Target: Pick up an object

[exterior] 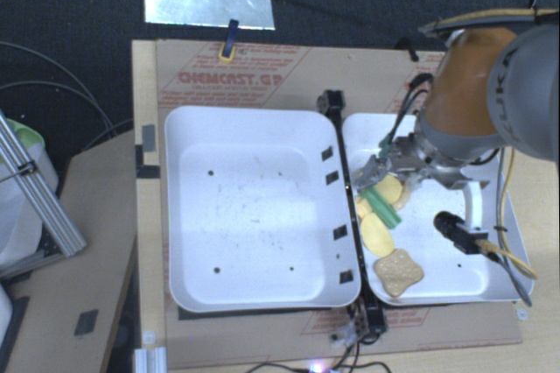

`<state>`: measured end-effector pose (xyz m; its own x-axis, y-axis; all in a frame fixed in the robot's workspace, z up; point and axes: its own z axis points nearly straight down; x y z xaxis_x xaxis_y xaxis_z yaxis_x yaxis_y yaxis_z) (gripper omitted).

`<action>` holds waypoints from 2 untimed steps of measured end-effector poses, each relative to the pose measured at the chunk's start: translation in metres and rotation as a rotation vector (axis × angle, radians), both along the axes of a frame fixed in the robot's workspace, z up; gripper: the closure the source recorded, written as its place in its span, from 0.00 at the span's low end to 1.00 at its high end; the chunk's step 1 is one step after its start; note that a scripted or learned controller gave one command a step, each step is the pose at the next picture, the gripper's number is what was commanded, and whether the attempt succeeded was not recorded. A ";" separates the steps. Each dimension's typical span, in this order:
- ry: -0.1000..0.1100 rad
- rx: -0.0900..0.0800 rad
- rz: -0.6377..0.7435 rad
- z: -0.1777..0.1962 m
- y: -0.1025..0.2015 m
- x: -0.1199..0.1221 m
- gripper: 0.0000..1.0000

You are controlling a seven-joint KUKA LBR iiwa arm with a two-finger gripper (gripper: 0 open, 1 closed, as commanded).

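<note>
The arm [525,91] has a smooth grey casing with a broad orange band [468,82] above the wrist. Black and yellow cables [506,214] run alongside its metallic wrist section.

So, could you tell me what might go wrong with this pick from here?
The green object lies tight among the yellow pieces, so the gripper may catch two or nudge them apart. The cluster sits against the right bin's left wall, which could block a finger. The tan piece nearby might get pushed.
</note>
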<state>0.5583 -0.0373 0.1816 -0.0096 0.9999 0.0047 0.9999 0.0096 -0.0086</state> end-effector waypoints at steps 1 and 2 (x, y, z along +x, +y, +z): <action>-0.005 -0.002 -0.004 0.002 0.029 -0.062 0.00; -0.013 -0.008 -0.014 0.003 -0.048 -0.026 0.00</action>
